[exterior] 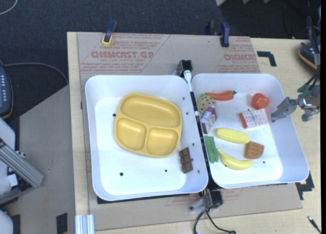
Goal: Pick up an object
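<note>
Right bin (pixel 290 141), yellow corn cob (pixel 233 135) lying flat, claw (pixel 285 108) at rim, grip state unclear

We saw an evenly lit scene, fairly bright over the two white bins (pixel 97 126), whose rims looked slightly washed out. Light seemed to fall from above: the yellow plate (pixel 147 124) cast only a faint, soft shadow onto the bin floor around it. The dark floor beyond the bins stayed dim and grainy. The whole picture was a little soft, with small toys right of the plate lacking fine detail.
</note>
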Controlling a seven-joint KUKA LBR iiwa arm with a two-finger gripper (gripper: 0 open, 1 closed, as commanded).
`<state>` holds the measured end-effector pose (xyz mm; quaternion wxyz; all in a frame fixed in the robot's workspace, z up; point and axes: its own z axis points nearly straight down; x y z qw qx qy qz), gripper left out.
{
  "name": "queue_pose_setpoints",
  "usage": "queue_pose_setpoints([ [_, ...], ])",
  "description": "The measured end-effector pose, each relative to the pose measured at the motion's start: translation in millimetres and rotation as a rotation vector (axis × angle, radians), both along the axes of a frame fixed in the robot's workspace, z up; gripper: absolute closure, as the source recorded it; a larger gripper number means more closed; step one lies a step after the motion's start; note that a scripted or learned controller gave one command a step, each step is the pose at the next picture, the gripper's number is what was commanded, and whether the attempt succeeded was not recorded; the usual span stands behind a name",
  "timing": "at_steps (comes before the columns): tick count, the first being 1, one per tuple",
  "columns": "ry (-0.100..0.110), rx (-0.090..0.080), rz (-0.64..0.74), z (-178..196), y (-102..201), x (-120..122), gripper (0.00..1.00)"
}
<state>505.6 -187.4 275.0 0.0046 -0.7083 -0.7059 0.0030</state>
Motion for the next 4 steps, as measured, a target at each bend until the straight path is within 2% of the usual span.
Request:
queue_pose_setpoints([
  [1, -0.011, -0.003, 0.003, 6, 0, 2, 0.0],
  [3, -0.005, 0.0, 0.003, -94, -5, 13, 0.0],
  [4, -0.003, 0.001, 0.003, -156, -5, 18, 0.0],
])
